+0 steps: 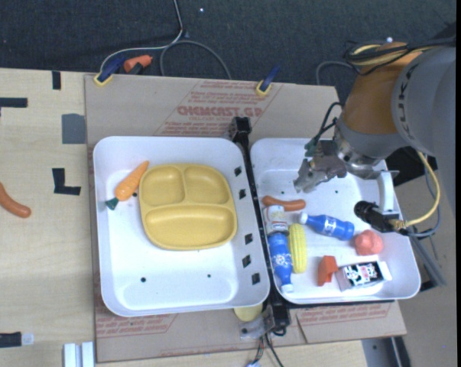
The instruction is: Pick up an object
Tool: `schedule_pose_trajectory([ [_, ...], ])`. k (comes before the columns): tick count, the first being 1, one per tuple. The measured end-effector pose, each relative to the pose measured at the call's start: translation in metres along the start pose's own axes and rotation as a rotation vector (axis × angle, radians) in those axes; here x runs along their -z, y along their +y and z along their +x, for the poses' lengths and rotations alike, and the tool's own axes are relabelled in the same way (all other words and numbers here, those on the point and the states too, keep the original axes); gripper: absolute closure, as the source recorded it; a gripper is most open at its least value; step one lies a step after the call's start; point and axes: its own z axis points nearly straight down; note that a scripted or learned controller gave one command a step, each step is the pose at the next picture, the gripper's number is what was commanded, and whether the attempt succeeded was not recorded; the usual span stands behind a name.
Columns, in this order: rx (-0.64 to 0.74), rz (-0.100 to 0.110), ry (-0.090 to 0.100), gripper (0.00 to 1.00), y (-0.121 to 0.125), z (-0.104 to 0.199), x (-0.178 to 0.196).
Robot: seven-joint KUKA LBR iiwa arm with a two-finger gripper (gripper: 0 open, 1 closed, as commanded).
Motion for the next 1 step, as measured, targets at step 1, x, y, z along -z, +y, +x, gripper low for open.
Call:
schedule_pose_trajectory([
  [1,-0.009,-0.004,-0.006,0.00,-0.0254,-0.0420,-0.0368],
])
